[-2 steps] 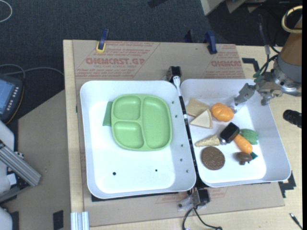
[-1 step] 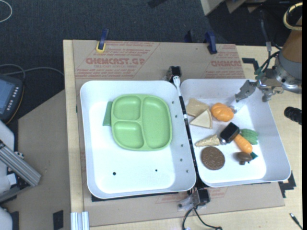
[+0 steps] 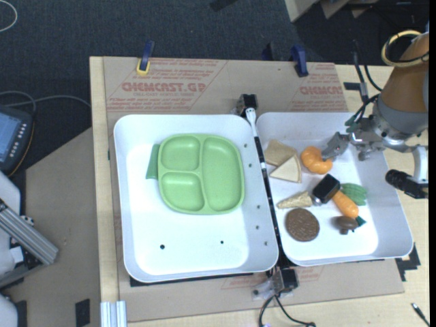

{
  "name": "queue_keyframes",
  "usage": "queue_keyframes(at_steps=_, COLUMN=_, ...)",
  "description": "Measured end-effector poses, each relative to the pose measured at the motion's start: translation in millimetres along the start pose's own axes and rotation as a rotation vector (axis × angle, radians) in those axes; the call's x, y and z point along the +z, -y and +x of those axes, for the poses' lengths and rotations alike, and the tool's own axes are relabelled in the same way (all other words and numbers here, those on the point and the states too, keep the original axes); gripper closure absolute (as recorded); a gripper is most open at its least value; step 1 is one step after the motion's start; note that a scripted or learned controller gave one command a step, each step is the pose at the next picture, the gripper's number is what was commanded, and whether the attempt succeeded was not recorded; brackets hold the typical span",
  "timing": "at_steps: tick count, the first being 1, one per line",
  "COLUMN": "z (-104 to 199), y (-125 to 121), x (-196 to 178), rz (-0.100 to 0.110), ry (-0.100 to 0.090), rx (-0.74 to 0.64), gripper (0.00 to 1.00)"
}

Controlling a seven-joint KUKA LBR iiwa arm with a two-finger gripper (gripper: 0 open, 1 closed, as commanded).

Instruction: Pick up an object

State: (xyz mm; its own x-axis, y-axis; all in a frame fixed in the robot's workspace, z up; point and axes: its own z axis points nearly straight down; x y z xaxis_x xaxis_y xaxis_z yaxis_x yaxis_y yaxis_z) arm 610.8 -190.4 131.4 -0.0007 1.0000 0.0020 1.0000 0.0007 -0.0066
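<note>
gripper [image 3: 338, 144] sits open and empty at middle right, just beside the small round orange fruit [image 3: 313, 159]. i'd centre over it, then lower straight.

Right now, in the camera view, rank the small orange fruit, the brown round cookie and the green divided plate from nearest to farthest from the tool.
1. The small orange fruit, right bin, just left of the tool.
2. The brown round cookie, near the right bin's front edge.
3. The green divided plate, across in the left bin.
</note>
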Motion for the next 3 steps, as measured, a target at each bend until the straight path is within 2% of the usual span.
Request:
queue_keyframes(at_steps=1, z=-4, y=-7, x=18, rz=-0.031, ry=0.013, rx=0.002, gripper=0.00)
queue_keyframes(at_steps=2, z=-2, y=-2, x=17, rz=-0.013, ry=0.006, rx=0.002, gripper=1.00)
queue_keyframes(at_steps=3, z=7, y=-9, x=-39, rz=-0.014, ry=0.004, rx=-0.001, gripper=1.00)
